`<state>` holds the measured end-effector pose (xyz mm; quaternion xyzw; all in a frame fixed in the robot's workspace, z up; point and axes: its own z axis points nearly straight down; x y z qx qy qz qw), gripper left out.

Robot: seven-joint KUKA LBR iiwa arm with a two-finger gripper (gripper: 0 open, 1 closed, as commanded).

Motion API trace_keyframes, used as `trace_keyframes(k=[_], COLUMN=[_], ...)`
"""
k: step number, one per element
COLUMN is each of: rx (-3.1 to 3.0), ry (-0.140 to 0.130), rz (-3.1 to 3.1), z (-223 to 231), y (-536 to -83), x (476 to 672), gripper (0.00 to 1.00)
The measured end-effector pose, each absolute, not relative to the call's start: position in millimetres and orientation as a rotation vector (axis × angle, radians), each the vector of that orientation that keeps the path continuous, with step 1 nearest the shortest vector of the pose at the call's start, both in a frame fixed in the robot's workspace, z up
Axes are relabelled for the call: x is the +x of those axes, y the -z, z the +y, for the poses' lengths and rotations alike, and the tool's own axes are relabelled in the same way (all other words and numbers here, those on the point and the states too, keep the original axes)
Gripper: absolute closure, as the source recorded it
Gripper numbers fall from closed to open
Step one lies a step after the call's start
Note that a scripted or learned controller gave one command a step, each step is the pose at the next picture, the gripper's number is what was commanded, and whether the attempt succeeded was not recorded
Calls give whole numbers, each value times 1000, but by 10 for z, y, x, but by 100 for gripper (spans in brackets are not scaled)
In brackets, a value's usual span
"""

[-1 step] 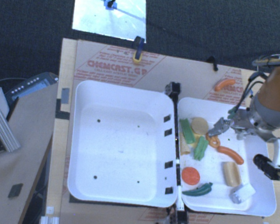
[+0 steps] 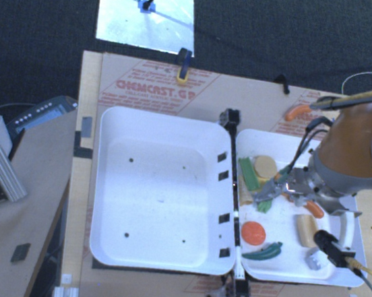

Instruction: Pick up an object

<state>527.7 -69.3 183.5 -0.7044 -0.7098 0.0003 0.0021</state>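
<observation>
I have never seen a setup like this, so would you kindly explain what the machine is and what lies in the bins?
One camera looks down at a slant on a bench carrying two shallow white bins. The grey and orange arm reaches in from the right; its gripper hangs low over the right bin. That bin holds toy foods: a red tomato, a dark green pepper, a tan round piece, a green strip and a beige block. Whether anything is held is unclear. The left bin lies beside it.
</observation>
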Motion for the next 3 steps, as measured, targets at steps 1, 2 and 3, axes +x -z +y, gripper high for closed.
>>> trace_keyframes(k=[1, 2, 3], rx=[-2211, -2213, -2209], ry=[1, 7, 25], rz=[-2227, -2234, -2244], z=[-266, 217, 1222], y=[-1840, -1847, -2944], x=[4949, 5489, 5938], gripper=[0, 0, 0])
